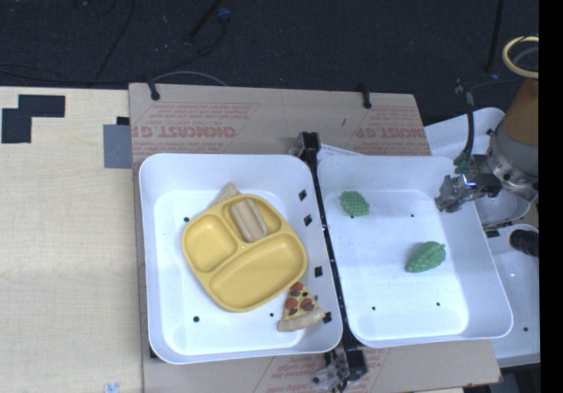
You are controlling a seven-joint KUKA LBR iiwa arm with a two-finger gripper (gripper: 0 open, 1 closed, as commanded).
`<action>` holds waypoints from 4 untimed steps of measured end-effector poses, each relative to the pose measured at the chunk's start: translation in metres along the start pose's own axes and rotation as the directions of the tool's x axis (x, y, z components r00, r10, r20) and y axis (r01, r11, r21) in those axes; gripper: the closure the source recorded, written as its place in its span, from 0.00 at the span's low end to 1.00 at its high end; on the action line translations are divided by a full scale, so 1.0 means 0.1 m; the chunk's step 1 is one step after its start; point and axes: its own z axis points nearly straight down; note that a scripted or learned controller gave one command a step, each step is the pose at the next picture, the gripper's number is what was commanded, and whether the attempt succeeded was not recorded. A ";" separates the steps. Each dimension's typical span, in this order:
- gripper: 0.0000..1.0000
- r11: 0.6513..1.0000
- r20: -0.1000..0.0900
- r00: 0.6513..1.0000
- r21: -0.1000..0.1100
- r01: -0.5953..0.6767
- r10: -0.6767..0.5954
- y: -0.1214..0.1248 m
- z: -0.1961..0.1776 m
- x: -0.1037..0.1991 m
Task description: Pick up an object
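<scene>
The arm's hand (453, 192) hung over the right shallow white bin's (493, 294) rim, probably staging toward the bumpy green plastic lump (426, 257); its grip state I cannot tell.

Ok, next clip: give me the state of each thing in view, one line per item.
Gripper: over the right bin's right rim, nothing seen in it.
Yellow divided plate: flat in the left bin, upright.
Hot dog: lying in a top compartment of the plate.
Pizza slice: flat on the left bin floor, beside the plate.
Smaller green piece: loose in the right bin.
Larger green piece: loose in the right bin.
</scene>
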 end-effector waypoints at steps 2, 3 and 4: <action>1.00 1.000 -0.005 1.000 0.008 0.004 -0.004 0.08 -0.12 0.58; 1.00 1.000 -0.004 1.000 0.006 0.004 -0.004 0.11 -0.22 1.15; 1.00 1.000 -0.004 1.000 0.006 0.004 -0.004 0.13 -0.30 1.73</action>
